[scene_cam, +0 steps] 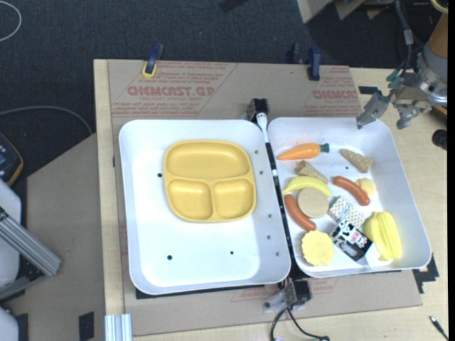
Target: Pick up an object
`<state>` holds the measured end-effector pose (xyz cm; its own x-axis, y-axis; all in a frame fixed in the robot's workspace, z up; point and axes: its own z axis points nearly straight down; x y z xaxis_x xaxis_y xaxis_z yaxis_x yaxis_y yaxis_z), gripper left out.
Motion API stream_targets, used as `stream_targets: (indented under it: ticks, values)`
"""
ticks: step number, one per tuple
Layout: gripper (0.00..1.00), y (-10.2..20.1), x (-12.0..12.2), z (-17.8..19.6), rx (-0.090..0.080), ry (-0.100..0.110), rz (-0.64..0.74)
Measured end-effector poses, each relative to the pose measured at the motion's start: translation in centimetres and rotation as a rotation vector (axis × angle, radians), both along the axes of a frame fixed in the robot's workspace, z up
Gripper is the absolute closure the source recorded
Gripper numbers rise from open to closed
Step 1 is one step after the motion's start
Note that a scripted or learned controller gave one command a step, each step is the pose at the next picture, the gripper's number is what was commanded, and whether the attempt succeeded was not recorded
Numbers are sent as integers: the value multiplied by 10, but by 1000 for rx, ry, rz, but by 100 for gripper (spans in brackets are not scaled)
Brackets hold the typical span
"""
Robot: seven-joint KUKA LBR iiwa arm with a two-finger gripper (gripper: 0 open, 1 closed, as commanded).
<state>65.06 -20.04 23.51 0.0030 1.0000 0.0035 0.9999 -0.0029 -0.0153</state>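
At the right bin's (pixel 416 212) near edge, a ridged yellow corn cob (pixel 384 234) is crowded against a round yellow slice (pixel 317 247). Farther back, open floor is left around the smooth, tapered orange carrot (pixel 300 150). Beyond the far rim, over the table (pixel 213 87), the hand (pixel 388 114) is seen with fingers spread, gripping nothing.

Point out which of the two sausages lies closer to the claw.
The sausage on the right bin's right side, beside the corn cob. The other sausage lies lower left, under the banana, farther from the claw.
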Motion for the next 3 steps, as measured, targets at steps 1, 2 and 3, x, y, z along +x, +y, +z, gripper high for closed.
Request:
stream_targets:
  ticks: [1,2,3]
  values:
    - [0,1,2,10,-3,-15,3]
    - [0,3,11,-48,-2,-10,6]
    - [0,4,6,-112,-1,-8,4]
